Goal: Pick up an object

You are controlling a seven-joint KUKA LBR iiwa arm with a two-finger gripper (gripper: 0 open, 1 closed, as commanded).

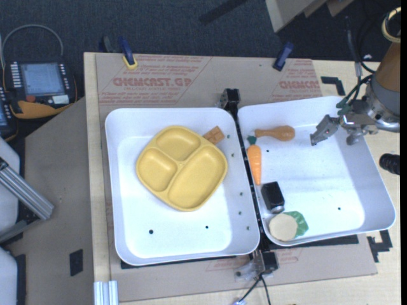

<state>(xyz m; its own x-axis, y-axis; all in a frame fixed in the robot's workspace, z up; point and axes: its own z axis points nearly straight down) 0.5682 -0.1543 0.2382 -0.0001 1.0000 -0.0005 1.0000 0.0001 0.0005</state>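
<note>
gripper spread open over right bin, near drumstick.

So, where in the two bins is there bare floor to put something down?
Free: the right bin's middle, right of the carrot and black box; the left bin's front strip below the yellow plate. Crowded: the right bin's left edge.

Two white bins hold six things: one yellow divided plate, one wooden block, one drumstick, one carrot, one black block, one round sandwich.
</note>
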